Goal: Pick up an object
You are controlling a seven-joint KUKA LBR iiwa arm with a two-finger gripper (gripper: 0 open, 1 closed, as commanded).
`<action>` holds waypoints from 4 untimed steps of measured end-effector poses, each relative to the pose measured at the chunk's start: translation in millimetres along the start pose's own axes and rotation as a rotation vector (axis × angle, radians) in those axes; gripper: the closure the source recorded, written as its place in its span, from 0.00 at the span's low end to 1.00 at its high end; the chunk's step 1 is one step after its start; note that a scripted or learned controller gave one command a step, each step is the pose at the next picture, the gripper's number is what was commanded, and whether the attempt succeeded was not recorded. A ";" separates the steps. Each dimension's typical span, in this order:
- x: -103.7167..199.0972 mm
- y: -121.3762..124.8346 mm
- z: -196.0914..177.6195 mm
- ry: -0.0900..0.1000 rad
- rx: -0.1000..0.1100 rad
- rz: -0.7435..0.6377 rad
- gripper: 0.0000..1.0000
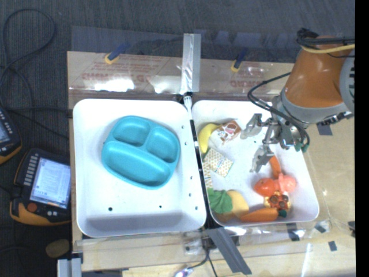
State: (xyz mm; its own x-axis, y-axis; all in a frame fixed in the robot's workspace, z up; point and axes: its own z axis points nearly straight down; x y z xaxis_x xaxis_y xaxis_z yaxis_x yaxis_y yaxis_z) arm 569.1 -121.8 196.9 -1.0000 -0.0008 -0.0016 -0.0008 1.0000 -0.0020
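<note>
On the tabletop, two shallow white bins sit side by side under my fixed overhead camera. The left bin carries a blue divided plate, three compartments facing up, lying at a slant near the bin's middle. The right bin carries a clutter of toy food. My arm, grey with its orange band, reaches in from the right and hangs over the right bin's upper half. My tool points down and to the left above bare white floor, its fingers spread apart with nothing between them; one fingertip lies near the bin's upper middle, the other just above an orange-red toy.

Objects open to picking are all in the right bin. A yellow banana curves along its left wall, touching a white packet with a red label. Just below them lies a flat patterned packet. A green leafy toy and a yellow lemon-like piece press together at the lower left. An orange carrot stretches along the front wall. A red-orange tomato-like toy and a pink piece crowd the lower right, beside a small dark multicoloured item I cannot identify.

Off the tabletop, at far left, a handheld pendant with a lit screen rests on the grey carpet.
</note>
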 end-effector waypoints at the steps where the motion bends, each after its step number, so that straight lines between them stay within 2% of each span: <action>1: -24.1 -93.0 58.5 0.000 0.000 -0.059 0.00; 2: -32.0 -101.5 107.2 -0.009 0.003 -0.049 0.00; 3: -86.9 -100.3 108.7 -0.010 0.000 0.087 0.00; 4: -54.9 -101.5 107.9 -0.008 0.002 0.085 0.00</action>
State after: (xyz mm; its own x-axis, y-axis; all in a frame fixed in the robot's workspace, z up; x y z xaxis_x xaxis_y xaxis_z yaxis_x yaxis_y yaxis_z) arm 624.3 -223.5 89.4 -0.9964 0.0838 -0.0102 0.0839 0.9965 -0.0038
